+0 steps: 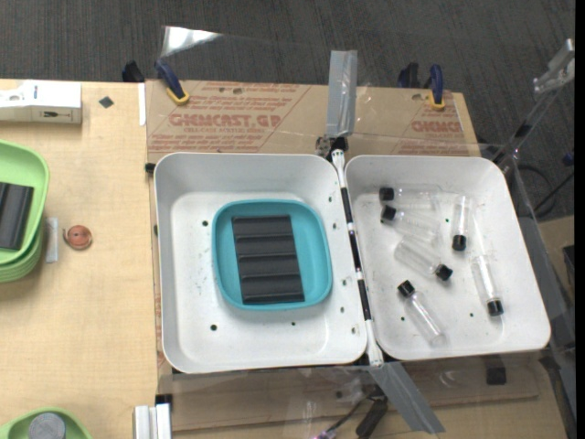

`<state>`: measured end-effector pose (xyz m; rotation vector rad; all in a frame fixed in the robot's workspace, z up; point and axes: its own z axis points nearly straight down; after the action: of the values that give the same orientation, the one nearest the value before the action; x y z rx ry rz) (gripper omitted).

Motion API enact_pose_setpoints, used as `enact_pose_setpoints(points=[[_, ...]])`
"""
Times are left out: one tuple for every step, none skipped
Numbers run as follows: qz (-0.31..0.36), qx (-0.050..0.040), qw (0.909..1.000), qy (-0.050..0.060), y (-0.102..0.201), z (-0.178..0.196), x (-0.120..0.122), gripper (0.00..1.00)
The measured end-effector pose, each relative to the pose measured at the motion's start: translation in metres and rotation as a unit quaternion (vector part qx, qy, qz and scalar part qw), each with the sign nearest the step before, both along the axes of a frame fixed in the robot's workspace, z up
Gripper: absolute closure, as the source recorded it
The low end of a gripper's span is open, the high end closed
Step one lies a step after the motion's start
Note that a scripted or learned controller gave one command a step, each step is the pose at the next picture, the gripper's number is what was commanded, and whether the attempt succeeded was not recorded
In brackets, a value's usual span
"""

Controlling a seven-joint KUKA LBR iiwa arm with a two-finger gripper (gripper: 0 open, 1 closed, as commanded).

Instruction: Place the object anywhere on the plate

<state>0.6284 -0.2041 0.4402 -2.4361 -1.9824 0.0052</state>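
Camera view showed clear plastic vials with black caps lying right of the teal square plate; hand's state untellable.

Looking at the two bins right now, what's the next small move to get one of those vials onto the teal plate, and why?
Probably reach into the right bin and come down over the vial lying near its lower middle. It looks slightly apart from the other clear, black-capped vials, so likely the easiest grasp. The teal plate sits in the left bin, holding a dark ridged block, with no vial on it yet.
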Motion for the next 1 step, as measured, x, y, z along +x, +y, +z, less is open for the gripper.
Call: enact_pose_setpoints(points=[[0.000, 0.0000, 1.0000, 0.000, 0.0000, 0.0000, 0.0000, 0.00]])
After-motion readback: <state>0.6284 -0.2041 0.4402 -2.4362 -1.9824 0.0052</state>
